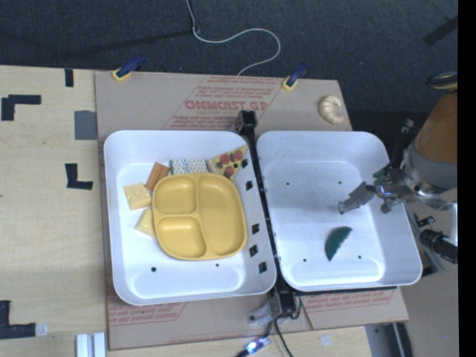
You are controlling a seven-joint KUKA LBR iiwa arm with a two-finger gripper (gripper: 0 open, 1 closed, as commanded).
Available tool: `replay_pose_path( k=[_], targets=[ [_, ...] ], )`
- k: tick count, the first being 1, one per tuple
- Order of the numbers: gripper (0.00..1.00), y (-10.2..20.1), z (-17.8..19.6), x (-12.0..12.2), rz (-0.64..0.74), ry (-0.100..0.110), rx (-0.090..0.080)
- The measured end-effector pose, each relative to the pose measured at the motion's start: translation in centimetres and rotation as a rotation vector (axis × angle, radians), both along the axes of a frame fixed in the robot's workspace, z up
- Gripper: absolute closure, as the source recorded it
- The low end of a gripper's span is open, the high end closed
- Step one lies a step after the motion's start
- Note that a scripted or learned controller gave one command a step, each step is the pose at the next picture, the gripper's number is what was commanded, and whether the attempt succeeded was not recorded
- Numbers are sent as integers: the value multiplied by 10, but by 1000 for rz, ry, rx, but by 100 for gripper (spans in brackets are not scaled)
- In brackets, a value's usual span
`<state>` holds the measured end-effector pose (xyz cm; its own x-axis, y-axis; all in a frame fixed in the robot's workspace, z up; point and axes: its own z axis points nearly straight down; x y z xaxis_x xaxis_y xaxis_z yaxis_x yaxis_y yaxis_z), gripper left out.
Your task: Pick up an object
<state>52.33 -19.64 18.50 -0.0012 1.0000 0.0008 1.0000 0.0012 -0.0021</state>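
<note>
Right bin (372, 270): one small dark-green leaf-shaped piece (337, 242), flat on the floor, toward the front. Left bin (123, 270): yellow three-compartment plate (199, 216) mid-bin, lying over tan and orange flat pieces (138, 195) and patterned cards (229, 160) behind.

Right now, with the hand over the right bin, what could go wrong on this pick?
1. The hand sits above and apart from the green piece, the one loose item in the right bin; a straight descent would likely close on nothing.
2. The green piece looks small and flat, so the hand may slide over it.
3. The hand is close to the right bin's right wall, so a lateral correction might clip the rim.
</note>
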Motion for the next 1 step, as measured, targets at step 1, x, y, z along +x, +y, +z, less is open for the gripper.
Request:
replay_pose_path(
  k=[1],
  targets=[
    [0,-6,-62,-4,-1,6,1]
  ],
)
